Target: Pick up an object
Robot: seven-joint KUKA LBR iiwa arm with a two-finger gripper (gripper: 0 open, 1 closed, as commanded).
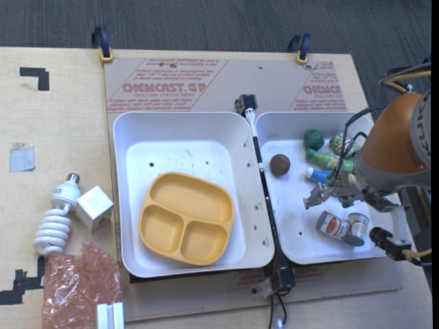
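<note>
The right bin holds several small objects. A brown ball lies near its left wall, and a dark green round piece sits at the back. A green item and a blue item lie just behind the wrist. A red-and-white can lies on its side beside a second small can at the front. My gripper hangs over the bin's middle, just behind the cans and in front of the blue item. The arm's orange band partly hides the back right objects.
The left bin holds a yellow divided tray. On the bench to the left lie a spiral light bulb, a white cube and a pink plastic bag. Cables trail at the right bin's front right corner.
</note>
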